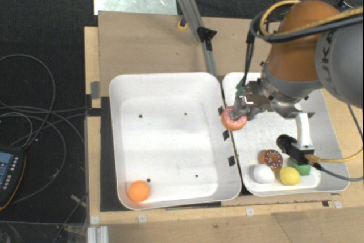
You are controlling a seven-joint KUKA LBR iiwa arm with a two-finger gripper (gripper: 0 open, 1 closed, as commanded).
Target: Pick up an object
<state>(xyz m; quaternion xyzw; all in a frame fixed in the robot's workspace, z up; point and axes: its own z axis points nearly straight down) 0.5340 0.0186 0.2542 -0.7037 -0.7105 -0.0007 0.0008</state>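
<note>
A pink frosted doughnut (232,120) hangs at the left edge of the right bin (330,122), just above the rim that it shares with the left bin (165,85). My gripper (239,112) reaches in from the right and is shut on the doughnut's upper side. In the right bin's front corner lie a chocolate doughnut (272,159), a white egg-shaped thing (263,173), a yellow lemon-like ball (290,176) and a small green piece (303,169). An orange ball (138,191) rests in the left bin's front left corner.
The grey arm with its orange band (301,37) covers the back of the right bin. A grey pole (190,5) slants in from the top towards the bins' shared rim. Brown board surrounds both bins.
</note>
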